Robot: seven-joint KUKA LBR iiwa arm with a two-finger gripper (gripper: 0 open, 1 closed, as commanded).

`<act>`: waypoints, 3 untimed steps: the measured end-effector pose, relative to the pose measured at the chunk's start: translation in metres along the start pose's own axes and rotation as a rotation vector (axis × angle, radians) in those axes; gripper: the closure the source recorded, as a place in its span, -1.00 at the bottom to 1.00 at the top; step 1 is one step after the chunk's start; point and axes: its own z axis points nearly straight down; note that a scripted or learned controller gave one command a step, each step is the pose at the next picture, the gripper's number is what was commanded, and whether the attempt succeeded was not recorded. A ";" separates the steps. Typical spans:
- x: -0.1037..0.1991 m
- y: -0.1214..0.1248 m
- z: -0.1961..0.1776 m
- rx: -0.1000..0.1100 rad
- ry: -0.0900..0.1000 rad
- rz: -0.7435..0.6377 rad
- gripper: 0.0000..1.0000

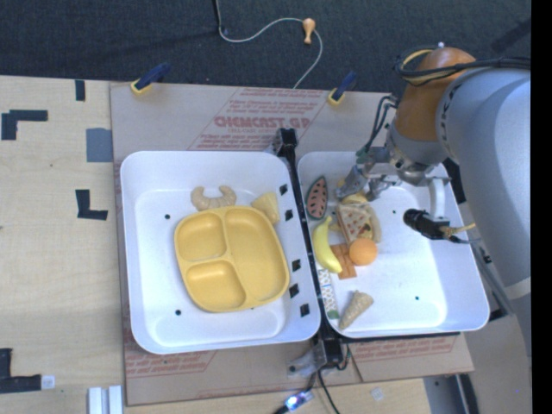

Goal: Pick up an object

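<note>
Well, looking down on the worktop [52,231], I see 2 shallow white bins side by side. The grey arm [492,145], with its orange band [427,93], comes in from the right. Its pincer [366,182] hangs low over the back part of the right bin [431,300], just above a waffle-like piece [355,221]. Whether the pincer is open or closed I cannot tell.

The objects for picking lie clustered along that bin's left side. A watermelon slice [316,198] sits against the left wall, with a banana [323,247] just in front of it. An orange ball [363,252] touches the near edge of the waffle-like piece, and an orange-brown slab [346,267] lies between banana and ball. A cone [355,307] lies nearer the front, apart from the rest.

The left bin [142,231] holds a yellow divided plate [231,257] with 3 compartments. A pale curled pastry [213,197] lies behind the plate, and a yellow wedge [267,205] touches its back right corner.
</note>
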 end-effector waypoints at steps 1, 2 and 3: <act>0.000 -0.010 -0.053 -0.004 0.002 0.004 1.00; 0.004 -0.007 -0.117 -0.006 0.001 0.002 1.00; 0.005 -0.007 -0.130 -0.002 0.002 0.003 1.00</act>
